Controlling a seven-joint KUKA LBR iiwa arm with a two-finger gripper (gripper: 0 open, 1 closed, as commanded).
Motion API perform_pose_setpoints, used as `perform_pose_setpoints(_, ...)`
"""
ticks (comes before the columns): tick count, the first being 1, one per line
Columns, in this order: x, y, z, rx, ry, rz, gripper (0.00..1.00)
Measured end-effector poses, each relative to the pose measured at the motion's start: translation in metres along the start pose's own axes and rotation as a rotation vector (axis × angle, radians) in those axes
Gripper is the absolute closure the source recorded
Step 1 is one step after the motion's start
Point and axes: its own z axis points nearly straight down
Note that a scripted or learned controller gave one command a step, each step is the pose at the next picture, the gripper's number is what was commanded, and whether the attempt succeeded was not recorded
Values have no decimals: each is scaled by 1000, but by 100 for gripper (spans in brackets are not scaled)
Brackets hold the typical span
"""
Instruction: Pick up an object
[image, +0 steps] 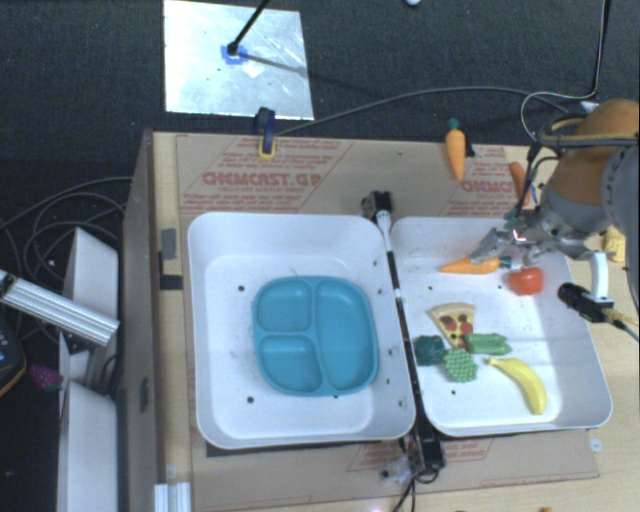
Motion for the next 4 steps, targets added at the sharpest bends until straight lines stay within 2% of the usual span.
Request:
perform_pose_setpoints(1,0,-17,1,4,0,0,0)
perform_pose_setpoints(2,51,13,10,16,-1,0,0)
perform_pose_setpoints(3,113,-19,5,20,0,0,0)
perform_pose_setpoints(4,118,-81,10,22,-1,3,0)
